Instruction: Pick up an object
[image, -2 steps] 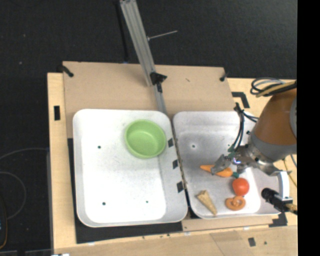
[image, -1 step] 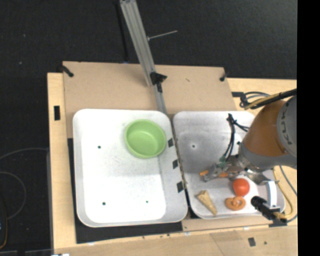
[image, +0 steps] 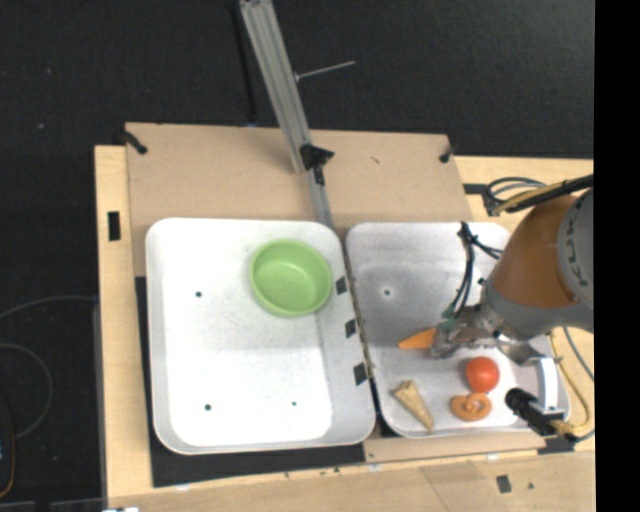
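The right bin (image: 400, 260) holds several small objects. An orange carrot-shaped piece (image: 415, 341) lies near its middle, with its right end touching or tucked under my gripper (image: 449, 338). A red tomato-like ball (image: 482, 373) sits just right of and below the gripper. An orange ring-shaped piece (image: 470, 406) rests near the bin's front edge, and a tan wedge (image: 412, 402) lies to its left. The arm's orange band hangs over the bin's right side and hides part of it.
A green bowl (image: 291, 278) stands in the upper right part of the left bin (image: 200, 400). A grey metal pole (image: 285, 90) slants down to the wall between the two bins. The far half of the right bin has bare floor.
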